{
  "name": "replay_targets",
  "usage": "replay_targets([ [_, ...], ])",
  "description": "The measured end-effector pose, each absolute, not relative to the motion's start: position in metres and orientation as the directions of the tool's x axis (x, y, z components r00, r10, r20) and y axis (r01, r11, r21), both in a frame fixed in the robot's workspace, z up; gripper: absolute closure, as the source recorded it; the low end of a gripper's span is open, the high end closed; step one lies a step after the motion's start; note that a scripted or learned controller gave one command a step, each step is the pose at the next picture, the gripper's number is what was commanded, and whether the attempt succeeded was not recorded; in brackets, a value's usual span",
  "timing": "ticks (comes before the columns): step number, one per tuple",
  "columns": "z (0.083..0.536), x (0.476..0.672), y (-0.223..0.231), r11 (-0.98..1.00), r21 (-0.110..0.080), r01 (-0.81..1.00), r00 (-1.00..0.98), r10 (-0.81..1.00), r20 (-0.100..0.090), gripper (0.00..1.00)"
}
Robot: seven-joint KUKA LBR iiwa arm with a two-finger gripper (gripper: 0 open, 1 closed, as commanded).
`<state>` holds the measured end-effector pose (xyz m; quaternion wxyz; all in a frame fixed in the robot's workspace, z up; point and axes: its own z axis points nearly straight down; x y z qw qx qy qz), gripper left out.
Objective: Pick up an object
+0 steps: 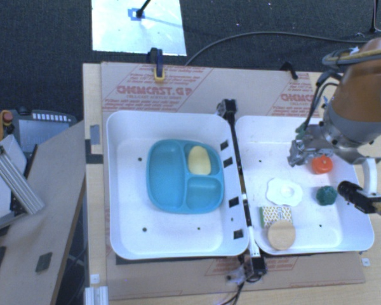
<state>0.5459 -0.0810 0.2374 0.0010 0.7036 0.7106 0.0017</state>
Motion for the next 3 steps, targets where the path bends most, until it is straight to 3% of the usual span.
replay_targets([
  [3, 0.238, 0.566, 0.081, 0.01, 0.002, 1.0, -0.01, 1.0, 0.003, 1.0],
])
